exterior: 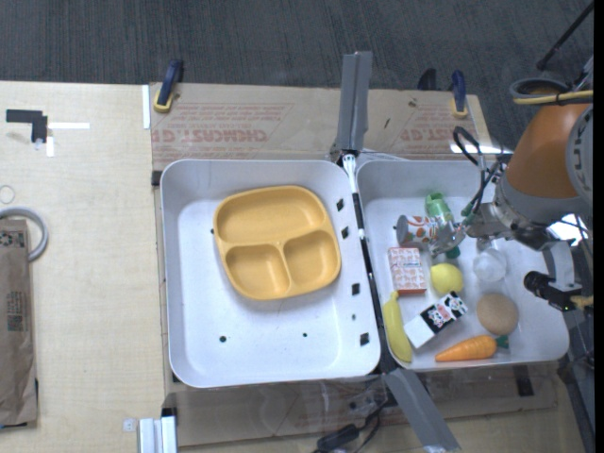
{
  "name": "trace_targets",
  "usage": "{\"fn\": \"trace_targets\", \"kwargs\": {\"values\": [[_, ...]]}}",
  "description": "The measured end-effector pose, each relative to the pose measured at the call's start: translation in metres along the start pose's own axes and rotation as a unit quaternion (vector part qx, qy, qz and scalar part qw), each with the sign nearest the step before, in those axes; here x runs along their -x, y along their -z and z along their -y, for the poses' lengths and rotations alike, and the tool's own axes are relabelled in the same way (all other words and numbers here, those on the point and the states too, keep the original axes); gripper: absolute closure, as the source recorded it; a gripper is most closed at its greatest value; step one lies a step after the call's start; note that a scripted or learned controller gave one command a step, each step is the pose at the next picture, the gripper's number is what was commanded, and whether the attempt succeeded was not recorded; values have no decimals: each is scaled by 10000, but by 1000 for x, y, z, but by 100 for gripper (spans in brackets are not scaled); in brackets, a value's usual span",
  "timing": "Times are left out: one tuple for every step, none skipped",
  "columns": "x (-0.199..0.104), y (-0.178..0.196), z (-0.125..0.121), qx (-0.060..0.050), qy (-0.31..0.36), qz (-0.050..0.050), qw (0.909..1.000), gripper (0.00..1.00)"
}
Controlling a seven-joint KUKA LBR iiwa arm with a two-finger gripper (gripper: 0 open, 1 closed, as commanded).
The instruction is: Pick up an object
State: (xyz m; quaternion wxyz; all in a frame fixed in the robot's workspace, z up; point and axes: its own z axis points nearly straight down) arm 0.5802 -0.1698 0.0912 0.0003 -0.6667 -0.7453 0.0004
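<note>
We see the gripper [460,237] low in the right bin [543,352], at the green bottle [437,206] and can [412,229]; we cannot tell its state. Near it lie a lemon [445,277], carton [406,270], banana [397,329], carrot [467,349] and egg [497,313]. The left bin [189,328] holds a yellow tray [276,242].

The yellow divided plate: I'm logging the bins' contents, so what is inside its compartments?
All three compartments of the yellow plate look bare; nothing lies in them. It sits alone in the left bin. The bin floor beneath the plate is covered and cannot be seen.
</note>
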Motion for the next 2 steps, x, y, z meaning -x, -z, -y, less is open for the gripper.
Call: {"fn": "trace_targets", "kwargs": {"values": [[1,9,0,0,-13,1,10000,100],[-86,120,-54,-4,-99,4,10000,100]]}}
